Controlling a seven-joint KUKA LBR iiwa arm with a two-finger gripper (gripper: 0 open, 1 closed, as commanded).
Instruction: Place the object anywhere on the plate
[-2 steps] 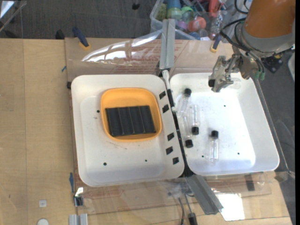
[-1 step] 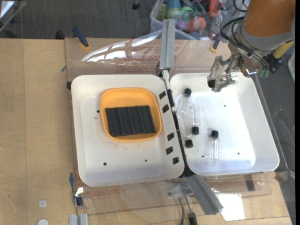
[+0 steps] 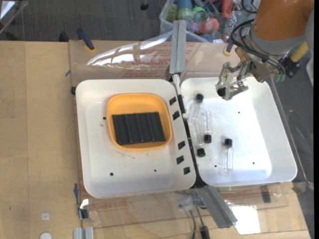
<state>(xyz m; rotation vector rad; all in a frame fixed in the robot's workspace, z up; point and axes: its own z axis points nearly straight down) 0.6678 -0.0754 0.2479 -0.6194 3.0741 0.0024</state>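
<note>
Orange plate (image 3: 139, 103) carries a black block (image 3: 138, 128).

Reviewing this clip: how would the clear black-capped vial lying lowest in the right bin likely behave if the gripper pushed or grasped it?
The vial lies on its side and looks cylindrical, so a sideways push would probably roll it across the right bin. Its clear, smooth-looking body may slip between fingers. Small and see-through, it is likely light.

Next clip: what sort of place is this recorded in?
Most likely a robotics lab bench. Two white bins sit fixed on a wooden bench, the arm's hand hangs over the right one, and a clear tub of assorted test objects sits behind.
</note>
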